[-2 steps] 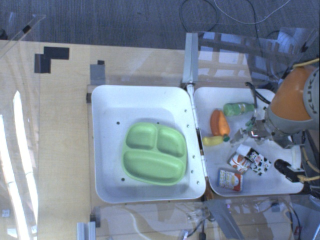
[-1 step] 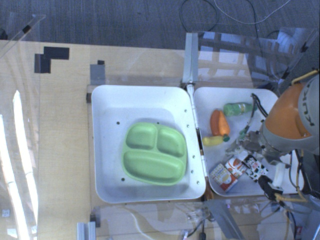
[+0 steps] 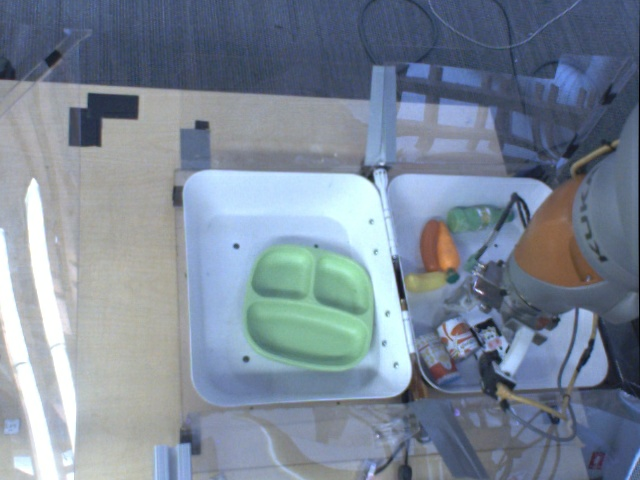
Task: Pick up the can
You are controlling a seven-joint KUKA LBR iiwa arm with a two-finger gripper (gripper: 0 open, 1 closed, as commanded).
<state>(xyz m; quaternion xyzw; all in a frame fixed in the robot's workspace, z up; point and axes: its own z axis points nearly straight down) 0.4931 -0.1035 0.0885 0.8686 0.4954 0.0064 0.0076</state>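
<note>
**Gripper low over the can, grasp not yet shown**

Nearest the camera, at the bottom rim of the right bin (image 3: 590,373), lies the can (image 3: 452,345), on its side with a red and white label, toward the bin's 7 o'clock corner. The gripper (image 3: 492,320) hangs just beside it at the can's 2 o'clock, the orange-banded arm (image 3: 570,243) reaching in from 3 o'clock. Whether the jaws are open or closed I cannot tell; dark hardware and cables crowd the tip.

A carrot (image 3: 438,245), a yellow item (image 3: 427,281) and a green bottle (image 3: 474,216) sit toward 11 o'clock of the can. The left bin (image 3: 215,218) holds a green divided tray (image 3: 308,308).

I judge this the approach-to-grasp step. Next the fingers must straddle the can's body, clear of the bin wall.
</note>
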